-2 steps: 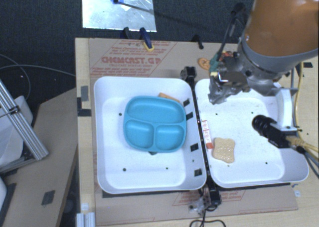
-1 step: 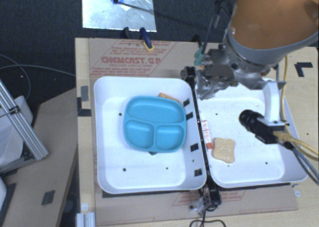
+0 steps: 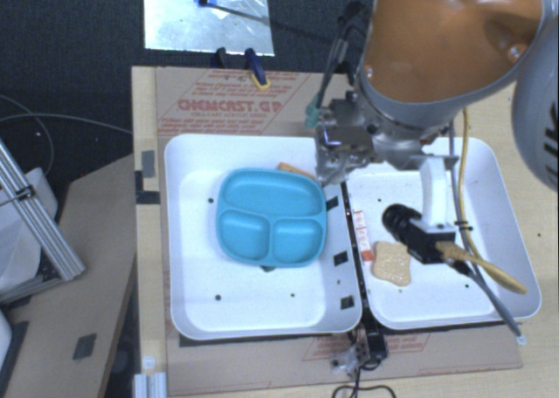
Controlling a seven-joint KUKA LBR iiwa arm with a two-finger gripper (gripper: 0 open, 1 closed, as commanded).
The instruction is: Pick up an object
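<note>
A blue plate with three compartments lies in the left bin. A small orange piece peeks out behind the plate's far edge. In the right bin lie a tan toast-like slice, a black-and-white tool and a yellow-tipped utensil. My gripper hangs low at the far end of the divider between the bins, just right of the orange piece and beside the plate's far right corner. The wrist hides its tips.
The arm's large orange and grey body covers the far right of the bench. A cardboard sheet lies under the bins. A silver foil sheet sits behind, and a metal frame stands at the left.
</note>
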